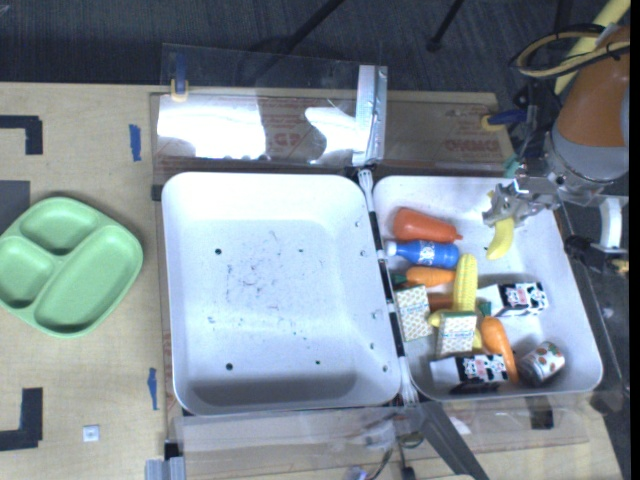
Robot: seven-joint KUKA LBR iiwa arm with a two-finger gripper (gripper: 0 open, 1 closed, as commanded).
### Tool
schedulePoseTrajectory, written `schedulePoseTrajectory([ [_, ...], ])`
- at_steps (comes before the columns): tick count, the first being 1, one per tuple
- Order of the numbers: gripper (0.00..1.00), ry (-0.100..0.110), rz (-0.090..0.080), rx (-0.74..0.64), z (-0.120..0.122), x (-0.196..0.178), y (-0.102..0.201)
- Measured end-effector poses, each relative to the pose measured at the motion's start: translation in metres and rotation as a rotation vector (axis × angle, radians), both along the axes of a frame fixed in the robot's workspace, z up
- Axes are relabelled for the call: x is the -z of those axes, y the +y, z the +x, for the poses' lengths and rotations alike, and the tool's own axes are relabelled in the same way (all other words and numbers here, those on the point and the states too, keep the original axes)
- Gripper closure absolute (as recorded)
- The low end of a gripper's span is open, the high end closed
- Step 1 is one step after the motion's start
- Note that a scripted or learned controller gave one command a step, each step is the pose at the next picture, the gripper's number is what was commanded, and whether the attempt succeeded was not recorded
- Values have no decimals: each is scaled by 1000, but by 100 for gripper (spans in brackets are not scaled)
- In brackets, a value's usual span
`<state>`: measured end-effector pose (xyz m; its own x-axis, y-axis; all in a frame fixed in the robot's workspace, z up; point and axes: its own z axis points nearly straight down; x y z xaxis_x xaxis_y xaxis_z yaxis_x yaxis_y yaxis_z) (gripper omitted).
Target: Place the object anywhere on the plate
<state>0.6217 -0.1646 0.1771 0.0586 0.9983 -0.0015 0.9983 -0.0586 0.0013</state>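
1. Gripper (505, 208): hanging over the right bin's (580, 298) far right corner, fingers pinching a yellow banana (500, 238) that is dangling below them.
2. Green plate (65, 265): sitting on the bench's left edge, well apart from both bins.
3. Carrot (425, 226), corn cob (465, 280): lying in the right bin.

pincer (503, 208) above yellow banana (501, 238) in right bin (585, 333); green plate (66, 265) far left.
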Motion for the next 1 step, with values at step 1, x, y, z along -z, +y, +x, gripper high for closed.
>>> schedulePoseTrajectory([
  [1, 100, 3, 3, -53, -62, -7, 100],
])
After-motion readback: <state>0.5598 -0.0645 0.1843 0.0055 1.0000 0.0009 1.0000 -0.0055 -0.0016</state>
